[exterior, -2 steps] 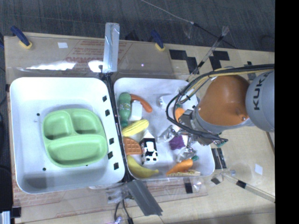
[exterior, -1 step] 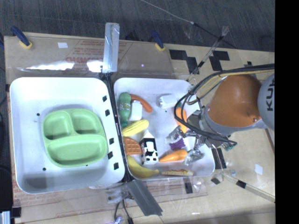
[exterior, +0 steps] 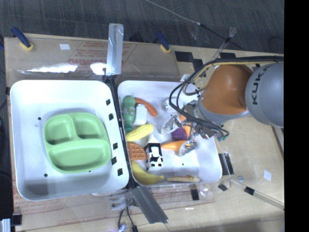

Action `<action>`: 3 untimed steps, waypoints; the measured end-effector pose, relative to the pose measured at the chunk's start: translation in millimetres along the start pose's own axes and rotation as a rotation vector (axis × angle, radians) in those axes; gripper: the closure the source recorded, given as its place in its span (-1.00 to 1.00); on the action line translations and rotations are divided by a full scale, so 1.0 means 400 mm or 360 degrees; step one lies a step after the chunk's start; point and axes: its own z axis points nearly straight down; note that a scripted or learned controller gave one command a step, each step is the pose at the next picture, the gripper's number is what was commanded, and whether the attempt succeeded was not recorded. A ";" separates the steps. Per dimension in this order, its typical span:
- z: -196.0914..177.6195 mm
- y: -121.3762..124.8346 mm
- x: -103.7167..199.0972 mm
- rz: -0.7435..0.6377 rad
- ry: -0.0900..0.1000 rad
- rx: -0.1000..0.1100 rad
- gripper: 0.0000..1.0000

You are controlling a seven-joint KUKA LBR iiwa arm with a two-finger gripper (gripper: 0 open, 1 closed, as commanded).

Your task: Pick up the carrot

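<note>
While lowered into the right bin (exterior: 212, 166), gripper (exterior: 186, 138) beside the carrot (exterior: 170, 144), right of the cow toy (exterior: 154, 156); jaw state impossible to tell.

the white bins (exterior: 29, 95) look like smooth glossy plastic, the green tray (exterior: 76, 141) matt plastic, the bench (exterior: 256, 178) pale wood.

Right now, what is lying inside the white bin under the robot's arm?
The right bin holds toy food: a carrot, banana, corn cob, green vegetable and a black-and-white cow. The gripper and arm cover its right side.
</note>
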 end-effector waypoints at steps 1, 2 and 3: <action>-0.028 0.000 -0.005 -0.0007 -0.0004 0.0004 1.00; -0.028 0.000 -0.004 -0.0007 -0.0003 0.0003 -1.00; -0.004 0.012 -0.006 0.0575 0.0000 0.0003 -1.00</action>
